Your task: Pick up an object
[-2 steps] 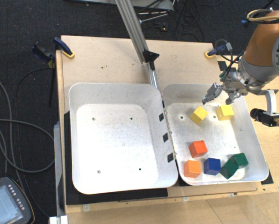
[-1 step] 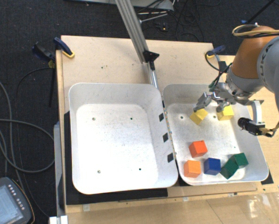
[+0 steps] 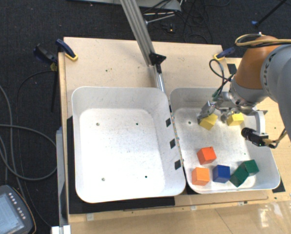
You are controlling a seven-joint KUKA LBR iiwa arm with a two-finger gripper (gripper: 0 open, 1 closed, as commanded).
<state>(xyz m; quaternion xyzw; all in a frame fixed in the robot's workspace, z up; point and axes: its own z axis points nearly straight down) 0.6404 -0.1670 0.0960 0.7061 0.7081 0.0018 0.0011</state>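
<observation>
In the right bin, my gripper hangs low over the far half, and its fingers stand apart, so it is open. A yellow block lies at the left fingertip, just below and beside it, not clamped. A second yellow block sits just outside the right finger. Nearer the front lie a red-orange block, an orange block, a blue block and two green blocks touching each other.
The left bin lies beside the right one, with their rims meeting at the middle. A metal rod slants down from the back to the bins' shared edge. Clamps sit at the bench's back corners.
</observation>
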